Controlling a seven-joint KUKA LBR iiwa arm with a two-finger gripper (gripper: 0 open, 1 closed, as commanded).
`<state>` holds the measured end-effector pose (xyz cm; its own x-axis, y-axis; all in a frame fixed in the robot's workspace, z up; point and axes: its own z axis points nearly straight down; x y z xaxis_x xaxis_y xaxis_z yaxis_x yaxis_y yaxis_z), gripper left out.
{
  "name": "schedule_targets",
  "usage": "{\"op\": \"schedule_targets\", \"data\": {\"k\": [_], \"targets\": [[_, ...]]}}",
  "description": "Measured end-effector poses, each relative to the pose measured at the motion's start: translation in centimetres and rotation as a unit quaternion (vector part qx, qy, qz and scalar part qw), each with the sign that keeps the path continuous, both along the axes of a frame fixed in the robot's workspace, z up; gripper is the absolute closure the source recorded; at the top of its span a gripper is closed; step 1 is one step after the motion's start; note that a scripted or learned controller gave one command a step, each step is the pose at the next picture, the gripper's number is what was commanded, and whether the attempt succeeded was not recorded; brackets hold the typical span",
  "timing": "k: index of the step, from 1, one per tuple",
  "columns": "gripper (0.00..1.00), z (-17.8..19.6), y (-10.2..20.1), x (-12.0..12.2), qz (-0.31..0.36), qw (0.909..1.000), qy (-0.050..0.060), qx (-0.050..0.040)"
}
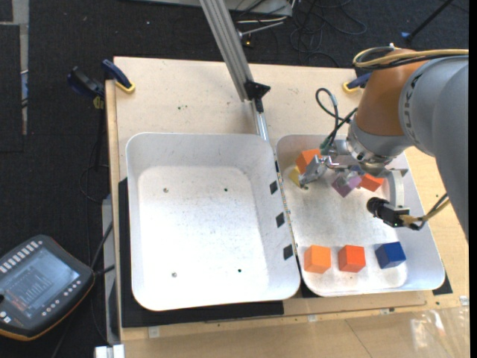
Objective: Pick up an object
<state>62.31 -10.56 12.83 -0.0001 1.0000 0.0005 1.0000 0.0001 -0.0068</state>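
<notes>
Far left, a grey handheld teach pendant w/ a lit screen (36, 284) sits off the bench, its lower corner cut by the frame edge. On the bench's back-left corner are blue-and-yellow clamps (100, 80), partly dark against the floor; count hard to call, looks like 2. Next, the left shallow white plastic bin (145, 151), speckled w/ small dark dots. A slanted silver aluminium bar (227, 39) runs down from the top edge to the gap between the 2 bins, its upper end cut off. Then the right shallow white plastic bin (425, 271), its back and right rim largely hidden by the arm. In its front row, 3 cubes in a line, apart from each other: orange foam cube (317, 259), 2nd orange cube (352, 258), blue cube (390, 255). Farther back, an orange block (308, 159) by the bin's left wall w/ a small yellow piece (295, 176) just beside it, mostly hidden. The metal two-finger gripper (328, 167) hangs low over this back cluster; can't tell if its tips are apart or together, or whether anything sits between them. Just right of it a purple-grey block (343, 186) and a red-orange block (370, 182), both partly covered by the wrist. The grey arm w/ orange band (387, 99) is cut off at the right edge.
</notes>
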Motion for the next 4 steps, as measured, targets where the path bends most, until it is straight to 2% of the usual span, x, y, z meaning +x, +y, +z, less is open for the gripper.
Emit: {"op": "schedule_targets", "data": {"k": [1, 2, 3, 4], "targets": [[0.00, -0.9, 0.0, 0.2, 0.000, 1.0000, -0.005, -0.0005], [1.00, 0.0, 0.0, 0.2, 0.000, 1.0000, -0.005, -0.0004], [1.00, 6.4, 0.2, 0.2, 0.001, 1.0000, -0.007, -0.0008], [1.00, 8.5, 0.2, 0.3, 0.001, 1.0000, -0.006, -0.0007]]}}
